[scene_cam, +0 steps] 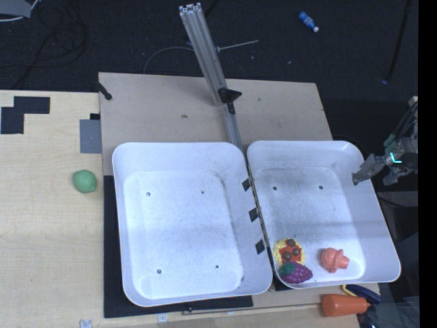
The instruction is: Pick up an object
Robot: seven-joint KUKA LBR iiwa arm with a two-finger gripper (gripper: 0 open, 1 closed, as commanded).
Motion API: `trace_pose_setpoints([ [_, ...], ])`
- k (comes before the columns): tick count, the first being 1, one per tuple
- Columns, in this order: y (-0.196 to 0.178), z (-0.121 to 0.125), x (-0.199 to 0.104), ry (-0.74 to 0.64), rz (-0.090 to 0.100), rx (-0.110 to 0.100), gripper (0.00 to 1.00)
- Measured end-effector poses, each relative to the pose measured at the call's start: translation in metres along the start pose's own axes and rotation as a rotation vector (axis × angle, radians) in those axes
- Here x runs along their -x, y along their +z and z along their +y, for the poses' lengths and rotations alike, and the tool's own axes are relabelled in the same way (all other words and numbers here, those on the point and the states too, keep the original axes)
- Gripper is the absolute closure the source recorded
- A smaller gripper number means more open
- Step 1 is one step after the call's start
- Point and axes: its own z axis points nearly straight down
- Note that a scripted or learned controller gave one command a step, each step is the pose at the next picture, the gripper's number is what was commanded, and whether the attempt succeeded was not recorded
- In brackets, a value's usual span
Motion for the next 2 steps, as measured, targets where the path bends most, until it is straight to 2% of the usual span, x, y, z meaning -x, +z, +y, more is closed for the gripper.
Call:
trace_pose_setpoints([
  [1,0.000,0.000,0.000,0.000,0.000,0.000,0.00],
  [2,0.063,-0.004,-0.002,-0.001,0.002,-0.005,0.00],
])
